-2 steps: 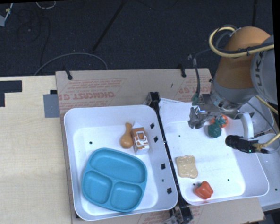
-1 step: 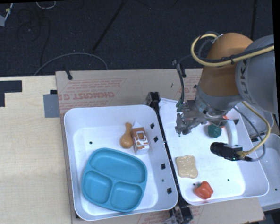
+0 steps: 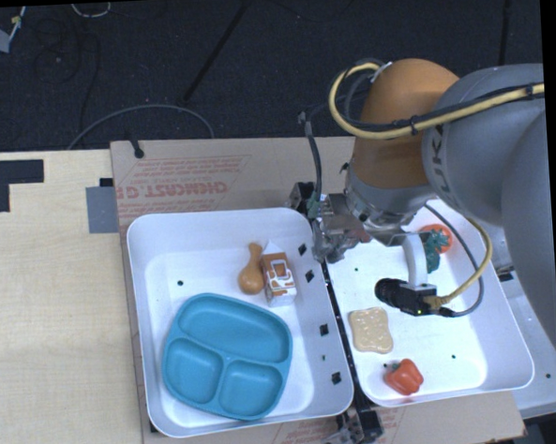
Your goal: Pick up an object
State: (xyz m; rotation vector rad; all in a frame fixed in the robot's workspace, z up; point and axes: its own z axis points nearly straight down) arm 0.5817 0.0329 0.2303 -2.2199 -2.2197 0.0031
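My gripper [image 3: 329,234] hangs over the top of the divider between the two bins, under the orange wrist band [image 3: 399,124]. In the left bin, just left of the gripper, stands a small orange and white box [image 3: 280,277], and a tan drumstick toy [image 3: 252,270] leans against it. A beige toast slice [image 3: 371,331] and a red pepper toy [image 3: 404,377] lie in the right bin, below the gripper. An orange and teal toy [image 3: 436,242] sits partly hidden behind the arm. Nothing is visibly held.
A blue divided plate [image 3: 228,355] takes up the lower half of the left bin [image 3: 149,271]. A black connector [image 3: 402,296] on a yellow cable hangs over the right bin [image 3: 492,344]. The raised divider [image 3: 333,326] runs between the bins.
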